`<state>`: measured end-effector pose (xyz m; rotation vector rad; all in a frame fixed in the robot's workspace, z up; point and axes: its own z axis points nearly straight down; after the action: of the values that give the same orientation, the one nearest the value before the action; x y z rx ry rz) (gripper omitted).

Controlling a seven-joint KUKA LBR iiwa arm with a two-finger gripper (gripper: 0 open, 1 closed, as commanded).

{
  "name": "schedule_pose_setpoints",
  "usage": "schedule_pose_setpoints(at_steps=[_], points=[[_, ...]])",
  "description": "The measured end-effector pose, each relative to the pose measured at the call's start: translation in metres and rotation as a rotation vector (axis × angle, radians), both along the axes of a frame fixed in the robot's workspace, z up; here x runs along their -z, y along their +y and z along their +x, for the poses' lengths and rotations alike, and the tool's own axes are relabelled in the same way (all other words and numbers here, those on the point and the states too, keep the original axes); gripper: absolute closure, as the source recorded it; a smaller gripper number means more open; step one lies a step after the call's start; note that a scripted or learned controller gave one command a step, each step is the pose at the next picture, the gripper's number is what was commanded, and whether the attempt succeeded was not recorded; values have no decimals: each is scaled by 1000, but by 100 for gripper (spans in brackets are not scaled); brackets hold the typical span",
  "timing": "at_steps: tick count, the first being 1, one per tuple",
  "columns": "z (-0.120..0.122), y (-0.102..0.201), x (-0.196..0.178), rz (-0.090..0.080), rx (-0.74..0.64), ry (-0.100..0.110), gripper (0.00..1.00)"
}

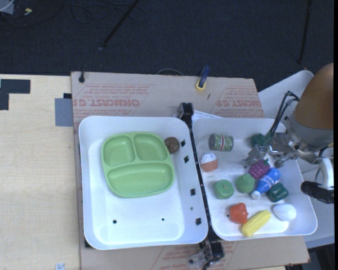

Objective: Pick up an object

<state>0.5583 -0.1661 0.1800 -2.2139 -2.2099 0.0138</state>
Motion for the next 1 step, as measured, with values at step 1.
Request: schedule_pose_setpoints(at_steps=[1], points=[[3,0,-8,-3,-2,-15,0]])
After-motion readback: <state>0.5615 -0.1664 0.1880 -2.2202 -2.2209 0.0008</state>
